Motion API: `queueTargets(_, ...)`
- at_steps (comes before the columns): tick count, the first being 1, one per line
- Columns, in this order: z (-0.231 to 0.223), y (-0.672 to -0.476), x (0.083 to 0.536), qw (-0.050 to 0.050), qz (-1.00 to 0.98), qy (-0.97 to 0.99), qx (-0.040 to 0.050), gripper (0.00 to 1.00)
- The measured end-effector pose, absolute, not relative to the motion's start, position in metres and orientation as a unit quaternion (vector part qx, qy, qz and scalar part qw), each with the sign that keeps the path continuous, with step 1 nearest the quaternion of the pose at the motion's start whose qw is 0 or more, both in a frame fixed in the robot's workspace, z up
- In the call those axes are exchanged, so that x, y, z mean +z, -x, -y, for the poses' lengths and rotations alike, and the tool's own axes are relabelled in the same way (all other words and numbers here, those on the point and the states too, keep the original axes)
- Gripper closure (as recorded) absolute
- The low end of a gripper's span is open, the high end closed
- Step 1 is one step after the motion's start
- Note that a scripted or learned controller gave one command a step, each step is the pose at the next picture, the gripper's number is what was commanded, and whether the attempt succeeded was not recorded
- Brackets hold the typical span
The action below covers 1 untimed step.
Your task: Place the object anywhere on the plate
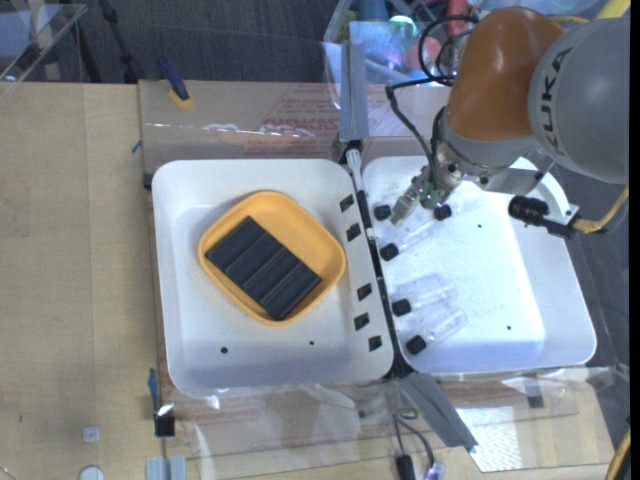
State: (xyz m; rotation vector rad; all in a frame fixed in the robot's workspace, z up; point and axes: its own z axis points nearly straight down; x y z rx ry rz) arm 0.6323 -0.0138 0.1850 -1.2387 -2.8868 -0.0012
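Grey arm (590, 88), orange band (500, 68) (black cables)

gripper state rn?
Gripper: low over the right white bin, near its upper left corner; open or shut cannot be told.

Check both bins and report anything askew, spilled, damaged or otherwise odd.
Nothing looks spilled or broken. The yellow plate sits turned at an angle in the left bin, and the dark ridged block already lies flat on it. The gripper hangs over the right bin, away from the plate.
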Motion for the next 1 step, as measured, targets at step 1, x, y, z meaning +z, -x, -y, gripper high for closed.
queueTargets(1, 0.0137, -0.6324, 0.1851, 0.0, 0.919, 0.394, -0.0005, 0.0)
